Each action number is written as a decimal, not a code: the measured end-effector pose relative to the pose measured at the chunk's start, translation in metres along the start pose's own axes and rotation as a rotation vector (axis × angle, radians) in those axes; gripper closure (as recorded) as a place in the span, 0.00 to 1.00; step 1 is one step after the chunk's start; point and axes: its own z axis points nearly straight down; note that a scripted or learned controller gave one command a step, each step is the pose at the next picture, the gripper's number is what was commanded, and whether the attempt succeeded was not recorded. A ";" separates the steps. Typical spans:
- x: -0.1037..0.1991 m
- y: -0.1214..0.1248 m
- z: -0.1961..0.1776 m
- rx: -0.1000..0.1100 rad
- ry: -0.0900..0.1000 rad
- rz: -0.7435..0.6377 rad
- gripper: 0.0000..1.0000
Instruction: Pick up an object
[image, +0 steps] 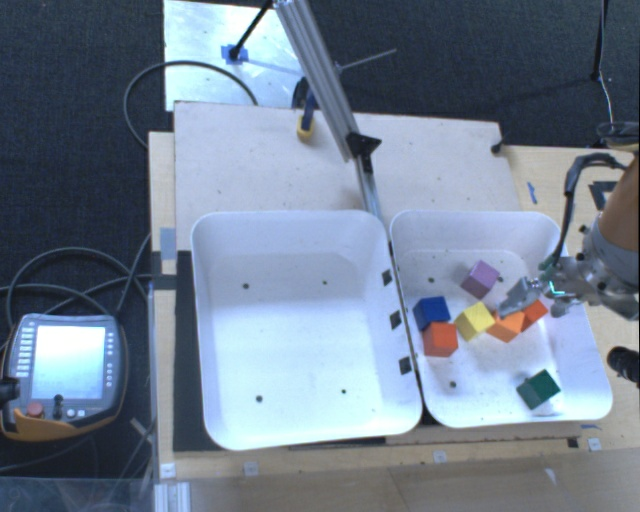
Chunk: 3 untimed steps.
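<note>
Fingers of the gripper sit low in the right bin, directly beside the orange block; whether they are apart, together, or clamped on anything cannot be determined from the camera view, because the metal tips blur into the block cluster. Candidate objects all lie in the right bin: a purple block toward the back, a blue block near the left wall, a red-orange block just in front of it, a yellow block touching the orange block, a second small orange-red block close under the tips, and a green block well apart near the front. The left bin adjoins it across the central divider. Risk 1: the yellow and orange blocks are packed together, so a closing stroke may catch an edge of 2 blocks at once and eject one. Risk 2: a tip landing on top of a block would push it flat against the bin floor instead of straddling it. Risk 3: a corner-only grip would likely slip during lift.
</note>
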 end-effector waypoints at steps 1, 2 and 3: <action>0.000 0.001 -0.002 -0.004 -0.001 0.001 0.00; 0.006 -0.007 0.046 0.001 0.000 0.001 0.00; 0.000 0.000 0.093 0.001 0.000 0.002 0.00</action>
